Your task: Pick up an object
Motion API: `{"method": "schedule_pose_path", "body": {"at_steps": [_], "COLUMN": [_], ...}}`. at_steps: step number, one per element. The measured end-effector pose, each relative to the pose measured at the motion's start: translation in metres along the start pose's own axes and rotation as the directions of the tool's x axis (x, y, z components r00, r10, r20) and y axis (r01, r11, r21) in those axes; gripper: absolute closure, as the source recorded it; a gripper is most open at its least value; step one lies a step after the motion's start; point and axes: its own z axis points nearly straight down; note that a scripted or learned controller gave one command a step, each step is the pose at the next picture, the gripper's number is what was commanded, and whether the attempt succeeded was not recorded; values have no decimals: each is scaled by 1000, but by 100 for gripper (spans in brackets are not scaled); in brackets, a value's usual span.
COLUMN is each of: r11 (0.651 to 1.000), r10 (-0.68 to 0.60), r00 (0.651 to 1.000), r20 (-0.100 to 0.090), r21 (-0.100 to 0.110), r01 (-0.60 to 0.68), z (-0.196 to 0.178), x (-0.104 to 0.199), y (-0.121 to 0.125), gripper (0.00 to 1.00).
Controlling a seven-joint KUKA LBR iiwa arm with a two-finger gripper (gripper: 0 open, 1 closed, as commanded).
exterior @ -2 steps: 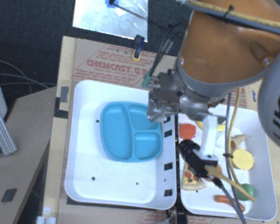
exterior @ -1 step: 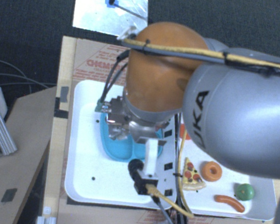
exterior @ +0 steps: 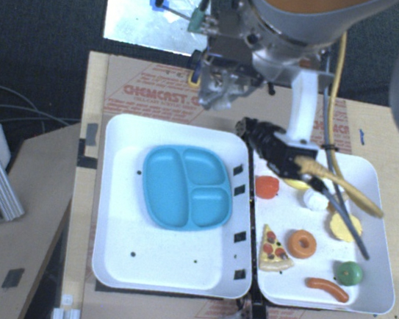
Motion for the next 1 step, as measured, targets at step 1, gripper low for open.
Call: {"method": "schedule_pose_path", "body": {"at_steps": [1], "r11": [999], "r10": [9], "r00": [1000], "r20": [17], "r21": [31], "r01": [-9], "z": [158], "x": [-12], "y": [82], "gripper": [100]}}
